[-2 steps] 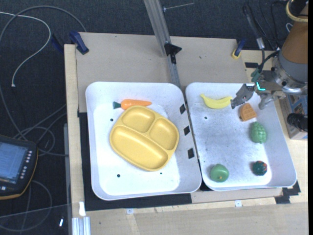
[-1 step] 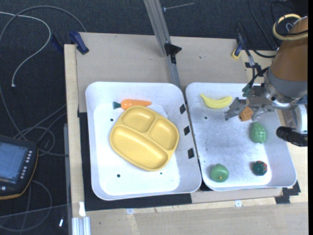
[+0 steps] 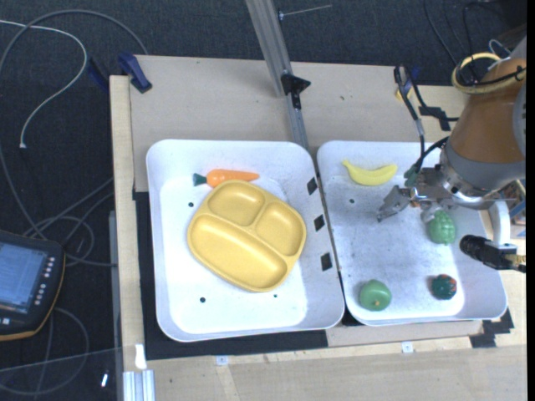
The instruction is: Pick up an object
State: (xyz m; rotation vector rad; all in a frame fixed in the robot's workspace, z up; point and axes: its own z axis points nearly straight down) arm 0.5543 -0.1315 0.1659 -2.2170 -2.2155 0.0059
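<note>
My gripper (image 3: 399, 200) hangs over the middle of the right bin (image 3: 401, 261), on the grey arm with its orange band that reaches in from the right. A pale green fruit (image 3: 440, 227) lies just to the right of the gripper, partly under the wrist. A yellow banana (image 3: 369, 172) rests at the bin's back, a short way up and left of the gripper. A green apple (image 3: 374, 294) and a dark green and red fruit (image 3: 443, 286) lie along the front of that bin.
The left bin (image 3: 171, 299) holds a yellow divided plate (image 3: 248, 235) and an orange carrot (image 3: 230, 176) behind it. A metal pole (image 3: 272, 32) rises between the bins at the back. Cables trail over the floor on the left.
</note>
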